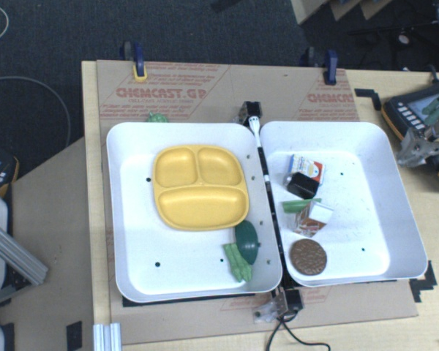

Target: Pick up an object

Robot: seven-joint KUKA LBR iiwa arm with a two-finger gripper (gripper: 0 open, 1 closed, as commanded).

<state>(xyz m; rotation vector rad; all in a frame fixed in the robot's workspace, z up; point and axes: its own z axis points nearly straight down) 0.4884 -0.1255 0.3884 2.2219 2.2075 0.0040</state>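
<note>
In the right bin [366, 196] lie a small white carton with red and blue print [308, 167], a black block [302, 186] just below it, a green stick [301, 205], a brown and white packet [312, 219] and a round brown cookie [308, 257]. The left bin [132, 218] holds a yellow divided plate [200, 187], with a dark green rounded piece [246, 241] and a light green piece [238, 262] near its front right corner.
The bins sit on a cardboard sheet [205, 86] held by blue clamps [137, 57] at the back. A small green item [157, 118] lies behind the left bin. Grey equipment [421, 126] stands at the right edge, cables at the front.
</note>
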